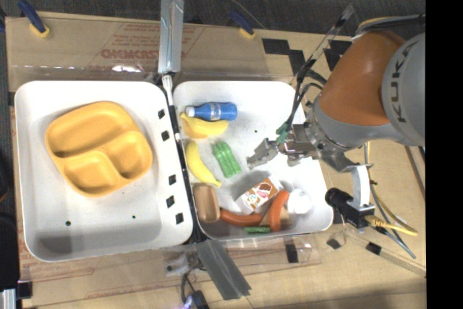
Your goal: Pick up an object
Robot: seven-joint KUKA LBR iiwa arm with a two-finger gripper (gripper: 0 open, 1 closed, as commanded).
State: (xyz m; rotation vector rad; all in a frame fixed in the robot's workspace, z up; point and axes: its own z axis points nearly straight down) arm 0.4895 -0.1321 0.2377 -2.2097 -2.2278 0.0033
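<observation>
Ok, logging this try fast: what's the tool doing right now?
Tool: above the right bin, nothing seen between its fingers; open or closed cannot be told.

A blue bottle (212, 111) with a white cap is seen lying on its side at the far end of the right bin (278, 94). Two yellow bananas (200, 143) lie just below it, beside a green piece (226, 158). Carrots (249, 216) and a small carton (259, 197) are crowded along the near wall.
</observation>
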